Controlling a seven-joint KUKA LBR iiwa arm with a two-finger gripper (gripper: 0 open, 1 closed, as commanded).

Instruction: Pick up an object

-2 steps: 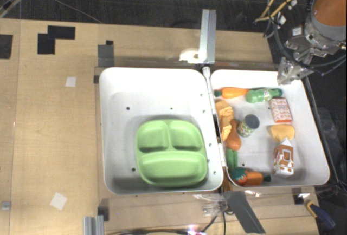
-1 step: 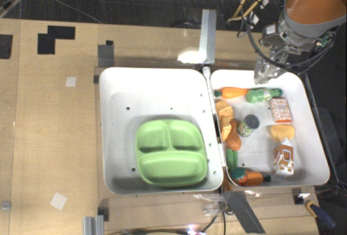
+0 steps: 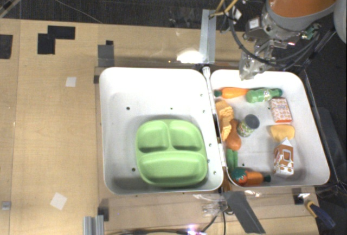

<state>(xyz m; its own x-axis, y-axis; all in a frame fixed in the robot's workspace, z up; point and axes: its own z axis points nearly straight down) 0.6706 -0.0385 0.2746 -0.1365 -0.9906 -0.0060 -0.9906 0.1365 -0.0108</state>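
Fingers (image 3: 250,69) hover over the right bin's (image 3: 312,120) upper-left rim – whether open or closed I cannot tell, nothing visibly held – with the carrot (image 3: 234,92) just below them, long axis left-to-right across the frame.

The right bin (image 3: 312,120) holds small toy foods: a carrot (image 3: 234,92) and green bottle (image 3: 263,95) far, a carton (image 3: 284,157) near right, perhaps a can (image 3: 248,124) mid-bin.
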